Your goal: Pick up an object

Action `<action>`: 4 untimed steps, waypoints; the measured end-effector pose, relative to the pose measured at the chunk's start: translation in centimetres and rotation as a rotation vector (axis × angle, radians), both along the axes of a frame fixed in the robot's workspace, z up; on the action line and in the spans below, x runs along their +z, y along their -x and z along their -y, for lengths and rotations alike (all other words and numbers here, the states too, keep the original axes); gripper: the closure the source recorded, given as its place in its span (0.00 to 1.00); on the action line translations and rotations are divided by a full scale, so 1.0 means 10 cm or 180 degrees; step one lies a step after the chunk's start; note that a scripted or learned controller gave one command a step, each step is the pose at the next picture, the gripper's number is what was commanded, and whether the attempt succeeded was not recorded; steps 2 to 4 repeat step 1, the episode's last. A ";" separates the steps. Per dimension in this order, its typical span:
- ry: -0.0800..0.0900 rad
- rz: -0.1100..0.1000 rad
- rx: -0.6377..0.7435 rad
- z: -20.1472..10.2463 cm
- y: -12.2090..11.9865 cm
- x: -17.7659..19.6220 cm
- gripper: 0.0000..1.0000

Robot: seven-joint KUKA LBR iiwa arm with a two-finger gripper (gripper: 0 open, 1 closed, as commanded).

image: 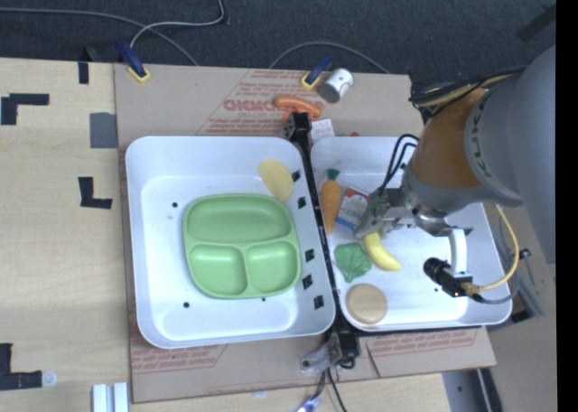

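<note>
Reaching low into right bin [479, 311], gripper [377, 220] hovering just at 12 o'clock of banana [380, 251]; finger state impossible to tell. Nothing lifted yet: banana lying on bin floor, carrot [330, 203] at 10 o'clock. Grasping and lifting remaining.

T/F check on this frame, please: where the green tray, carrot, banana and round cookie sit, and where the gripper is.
1. The green divided tray lies in the left bin. True.
2. The carrot lies in the left bin beside the tray. False: it is in the right bin, near the divider between the bins.
3. The banana lies in the right bin, close below the gripper. True.
4. The round tan cookie sits on the green tray. False: it lies on the right bin's floor, near its front edge.
5. The gripper is over the left bin. False: it is over the right bin, by the carrot and banana.
</note>
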State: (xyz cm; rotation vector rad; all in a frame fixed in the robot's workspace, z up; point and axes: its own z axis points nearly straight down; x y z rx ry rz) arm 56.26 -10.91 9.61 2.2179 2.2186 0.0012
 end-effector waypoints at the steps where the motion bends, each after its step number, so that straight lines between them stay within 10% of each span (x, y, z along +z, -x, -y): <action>1: -0.0010 -0.0012 0.0007 -0.69 -0.12 0.88 1.00; 4: -0.0010 -0.0012 0.0007 -0.69 -0.12 0.88 1.00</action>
